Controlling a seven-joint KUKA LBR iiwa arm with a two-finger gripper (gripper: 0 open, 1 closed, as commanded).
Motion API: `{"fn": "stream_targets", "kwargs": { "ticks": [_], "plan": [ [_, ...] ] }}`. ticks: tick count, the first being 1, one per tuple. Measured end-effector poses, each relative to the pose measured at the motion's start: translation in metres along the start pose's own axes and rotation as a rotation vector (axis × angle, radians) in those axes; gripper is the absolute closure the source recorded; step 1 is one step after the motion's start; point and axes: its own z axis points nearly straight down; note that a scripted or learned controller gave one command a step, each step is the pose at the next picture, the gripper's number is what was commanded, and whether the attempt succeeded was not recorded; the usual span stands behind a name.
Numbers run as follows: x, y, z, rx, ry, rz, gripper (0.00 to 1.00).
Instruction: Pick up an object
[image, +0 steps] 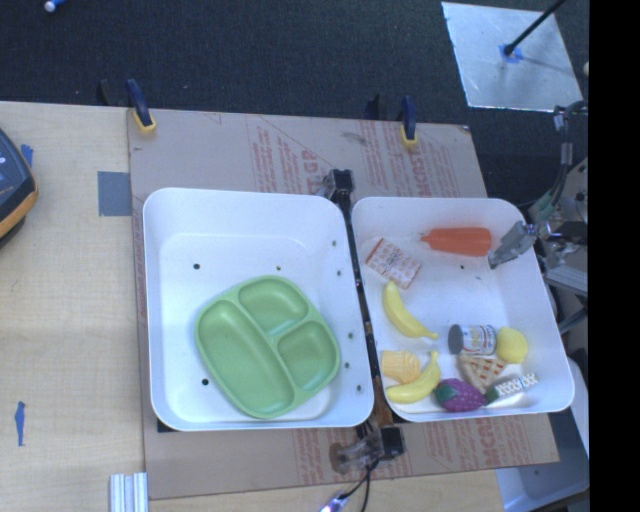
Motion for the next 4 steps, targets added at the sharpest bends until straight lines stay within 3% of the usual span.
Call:
{"fn": "stream_targets", "kwargs": {
  "ticks": [1, 2, 3, 4],
  "plan": [
    [0.049, 0.089, 0.043, 0.0, -0.001, -0.001, 0.0],
    [0.075, 0.046, 0.118, 0.002, -0.001, 0.001, 0.0],
    [0.084, 0.026, 0.175, 0.002, 0.0, 0.001, 0.0],
    [0.071, -0.027, 0.175, 0.001, 0.001, 0.001, 0.0]
  ]
}}
